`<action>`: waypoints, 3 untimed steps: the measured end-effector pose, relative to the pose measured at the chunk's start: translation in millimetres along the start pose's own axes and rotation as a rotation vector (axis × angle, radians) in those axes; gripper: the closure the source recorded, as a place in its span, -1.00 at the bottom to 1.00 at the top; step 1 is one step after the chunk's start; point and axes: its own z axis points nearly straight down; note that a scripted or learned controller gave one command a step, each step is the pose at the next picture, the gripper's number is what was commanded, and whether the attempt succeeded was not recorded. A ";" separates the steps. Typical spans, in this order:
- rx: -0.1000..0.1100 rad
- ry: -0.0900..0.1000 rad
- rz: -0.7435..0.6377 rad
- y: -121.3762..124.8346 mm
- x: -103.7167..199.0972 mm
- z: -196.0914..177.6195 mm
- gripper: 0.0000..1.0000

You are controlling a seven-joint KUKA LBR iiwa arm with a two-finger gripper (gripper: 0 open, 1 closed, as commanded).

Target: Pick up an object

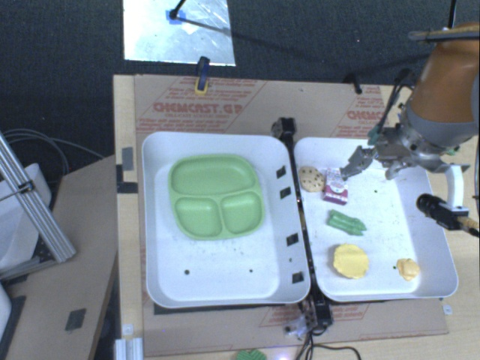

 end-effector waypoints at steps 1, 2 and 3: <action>0.002 -0.001 0.003 32.6 -39.0 61.1 -1.00; 0.002 0.000 -0.002 58.2 -37.5 171.7 -1.00; -0.003 0.000 -0.001 59.1 -37.8 155.7 1.00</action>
